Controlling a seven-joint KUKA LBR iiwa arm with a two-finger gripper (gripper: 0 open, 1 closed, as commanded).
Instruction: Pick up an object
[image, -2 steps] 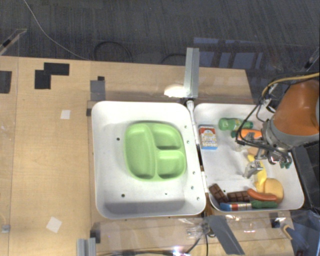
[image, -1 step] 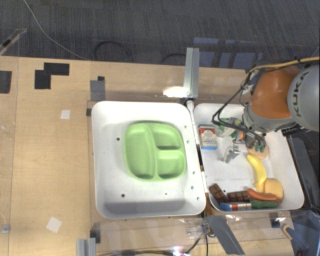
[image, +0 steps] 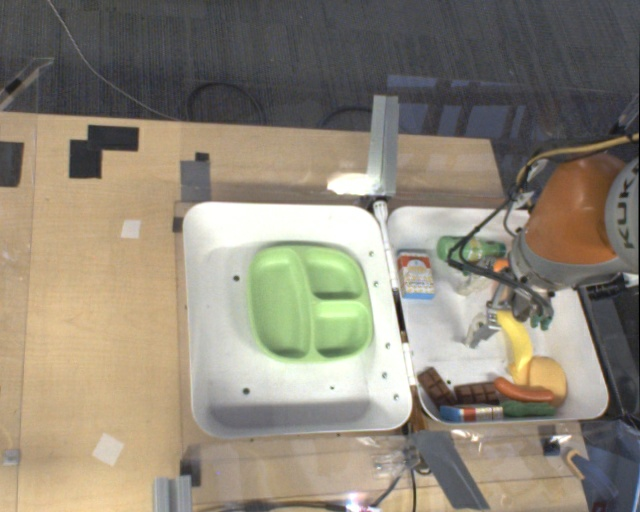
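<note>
Gripper (image: 507, 312) sits low in the right bin (image: 590, 400), over the top end of the banana (image: 518, 343) — can't tell if it's gripping or released. Banana lies w/ a sausage (image: 524, 390) and chocolate bar (image: 432, 383) nearby. Small carton (image: 416, 275) near the divider. Left bin (image: 210, 300) has a green divided plate (image: 308, 302).

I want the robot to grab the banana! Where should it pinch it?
Probably the banana's middle, from straight above, fingers across its narrow width. It lies flat in the right bin, curving down toward the food at the bottom; the gripper is right over its top end.
</note>
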